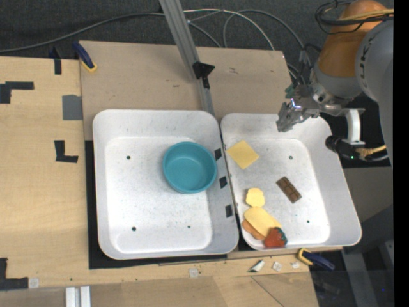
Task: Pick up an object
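Observation:
The right bin [319, 171] holds a pale yellow square slice [243, 154] near its far left, a small brown bar [288, 188] in the middle, a round yellow piece [255, 197], and a yellow-and-orange piece [261, 222] with a red item [275, 237] at the near edge. A teal bowl [188, 167] sits in the left bin [128, 190]. My gripper [289, 118] hovers over the far edge of the right bin, above and right of the yellow slice, with nothing seen between its fingers.
A grey pole [185, 43] slants down from the top toward the gap between the bins. Cables [243, 24] lie on the dark surface behind the bench. Blue-yellow clamps [86, 57] mark the board's far-left and near-right corners.

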`<action>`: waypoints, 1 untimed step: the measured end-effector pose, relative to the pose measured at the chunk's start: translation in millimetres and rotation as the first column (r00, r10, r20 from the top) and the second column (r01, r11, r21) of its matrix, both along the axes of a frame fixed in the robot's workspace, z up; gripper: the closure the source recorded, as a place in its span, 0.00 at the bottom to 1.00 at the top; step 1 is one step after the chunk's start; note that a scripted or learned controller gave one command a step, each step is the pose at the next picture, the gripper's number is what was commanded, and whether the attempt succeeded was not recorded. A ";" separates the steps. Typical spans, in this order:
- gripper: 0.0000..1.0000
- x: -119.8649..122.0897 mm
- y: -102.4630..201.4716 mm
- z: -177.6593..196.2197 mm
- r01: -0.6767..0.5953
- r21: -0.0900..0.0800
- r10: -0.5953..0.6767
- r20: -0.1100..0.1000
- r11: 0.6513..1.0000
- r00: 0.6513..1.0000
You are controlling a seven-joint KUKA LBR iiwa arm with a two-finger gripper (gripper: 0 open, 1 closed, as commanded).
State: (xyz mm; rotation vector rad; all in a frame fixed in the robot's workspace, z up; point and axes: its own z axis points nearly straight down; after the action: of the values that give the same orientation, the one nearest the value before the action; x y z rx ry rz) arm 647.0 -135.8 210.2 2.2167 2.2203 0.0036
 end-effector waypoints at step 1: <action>1.00 0.5 0.2 20.3 0.000 0.001 0.000 -0.003 1.000 1.000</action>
State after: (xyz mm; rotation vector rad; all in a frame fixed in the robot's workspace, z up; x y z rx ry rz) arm 647.6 -135.6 230.5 2.2193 2.2220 0.0015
